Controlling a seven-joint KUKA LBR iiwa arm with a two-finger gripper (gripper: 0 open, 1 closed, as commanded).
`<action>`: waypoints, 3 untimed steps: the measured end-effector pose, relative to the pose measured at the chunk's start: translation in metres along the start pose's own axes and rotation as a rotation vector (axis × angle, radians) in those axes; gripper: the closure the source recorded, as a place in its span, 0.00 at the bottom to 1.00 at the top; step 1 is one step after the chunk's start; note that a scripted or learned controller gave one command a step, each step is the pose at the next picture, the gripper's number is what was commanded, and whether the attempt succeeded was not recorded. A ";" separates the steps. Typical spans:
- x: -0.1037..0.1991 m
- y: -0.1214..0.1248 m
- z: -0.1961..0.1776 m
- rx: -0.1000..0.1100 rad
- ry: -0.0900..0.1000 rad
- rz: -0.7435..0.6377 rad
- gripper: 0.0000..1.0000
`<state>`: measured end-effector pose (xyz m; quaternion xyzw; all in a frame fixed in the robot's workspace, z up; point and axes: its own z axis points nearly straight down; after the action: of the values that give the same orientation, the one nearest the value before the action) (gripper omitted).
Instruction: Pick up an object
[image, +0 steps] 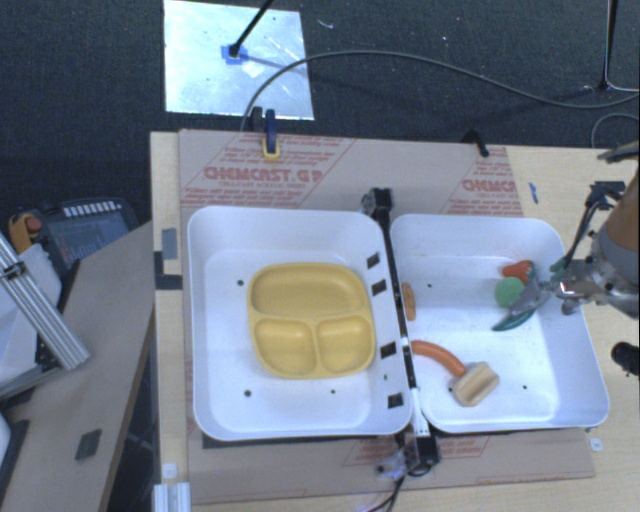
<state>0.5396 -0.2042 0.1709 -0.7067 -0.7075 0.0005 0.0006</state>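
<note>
My gripper (543, 292) reaches in from the right, over the right side of the right bin (470, 232). A round green object (509, 291) lies just left of its tip, with a small orange-red piece (517, 268) right above that. A dark teal elongated object (514, 319) slants down and left from the gripper's tip; whether it is held or only lies beneath is unclear. An orange curved piece (436, 354) and a tan block (474, 384) lie near the bin's front. A small orange item (408, 300) sits by the divider.
The left bin (215, 300) holds a yellow divided plate (310, 320). Black clips run along the divider (390, 300) between the bins. A grey bench and a handheld controller (85, 235) are at the left. Cables cross the dark floor at the back.
</note>
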 end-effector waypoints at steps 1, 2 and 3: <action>0.009 0.002 0.047 0.000 0.001 -0.001 0.00; 0.010 0.002 0.089 0.000 0.001 0.000 0.00; 0.009 0.003 0.076 -0.005 -0.002 0.000 1.00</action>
<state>0.5426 -0.1952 0.0951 -0.7068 -0.7074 -0.0006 -0.0016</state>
